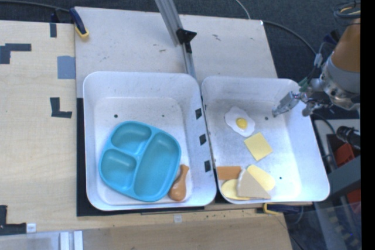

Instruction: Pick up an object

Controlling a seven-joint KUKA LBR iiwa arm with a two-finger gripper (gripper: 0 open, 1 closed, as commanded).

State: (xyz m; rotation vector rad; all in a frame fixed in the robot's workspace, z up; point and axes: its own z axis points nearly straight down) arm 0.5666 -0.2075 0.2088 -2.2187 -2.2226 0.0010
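Side by side, two shallow white bins are set on the bench. Held in the left bin [94,126] are a blue plastic divided plate [139,160] and a tan toy drumstick [180,182] touching its right edge. Laid in the right bin [304,173] are a toy fried egg [240,122], a square yellow cheese slice [258,146], an orange block [228,173] and a pale sandwich wedge [253,182]. The gripper [286,103] is seen over the right bin's far right side; nothing is gripped, though its opening cannot be judged.
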